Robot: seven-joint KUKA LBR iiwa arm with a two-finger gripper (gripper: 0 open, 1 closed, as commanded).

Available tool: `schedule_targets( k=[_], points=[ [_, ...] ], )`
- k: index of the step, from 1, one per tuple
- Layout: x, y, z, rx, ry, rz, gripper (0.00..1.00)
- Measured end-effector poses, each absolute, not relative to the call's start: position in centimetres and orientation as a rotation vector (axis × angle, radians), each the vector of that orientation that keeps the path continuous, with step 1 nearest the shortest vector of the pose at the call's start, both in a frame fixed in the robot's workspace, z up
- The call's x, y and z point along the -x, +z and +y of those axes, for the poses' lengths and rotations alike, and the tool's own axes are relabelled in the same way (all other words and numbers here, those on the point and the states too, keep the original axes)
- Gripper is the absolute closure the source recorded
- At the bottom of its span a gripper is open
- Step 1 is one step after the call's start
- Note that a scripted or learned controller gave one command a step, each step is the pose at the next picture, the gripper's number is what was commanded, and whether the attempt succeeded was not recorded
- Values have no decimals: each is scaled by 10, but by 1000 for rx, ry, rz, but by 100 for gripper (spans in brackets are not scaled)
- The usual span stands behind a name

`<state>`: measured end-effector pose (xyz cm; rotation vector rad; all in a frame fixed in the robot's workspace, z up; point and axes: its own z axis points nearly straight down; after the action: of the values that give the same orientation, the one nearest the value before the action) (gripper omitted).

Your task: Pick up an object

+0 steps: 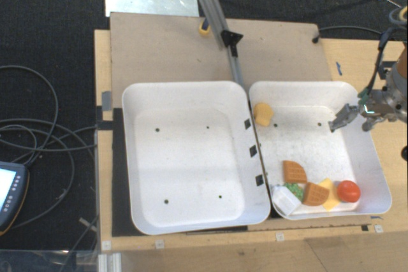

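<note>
— Jaws [354, 116]?
— Spread apart, clamped on nothing, hanging over the right bin's [366, 156] far right side.
— And things to pick?
— All in the right bin: yellow lump [263, 113] at the far left corner; near edge crowded with two waffle pieces [294, 171], cheese wedge [329, 195], red tomato [348, 190], green bit [294, 188], white packet [285, 199].
— Left bin [137, 156]?
— Just beside, on the table [191, 48].

No legible text, label or number anywhere.
</note>
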<state>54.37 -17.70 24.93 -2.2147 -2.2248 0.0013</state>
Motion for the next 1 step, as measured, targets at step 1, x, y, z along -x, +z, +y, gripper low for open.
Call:
schedule_targets(
  k=[1],
  points=[
    [-544,251,-177,2218,-2,-2226,0]
  ],
)
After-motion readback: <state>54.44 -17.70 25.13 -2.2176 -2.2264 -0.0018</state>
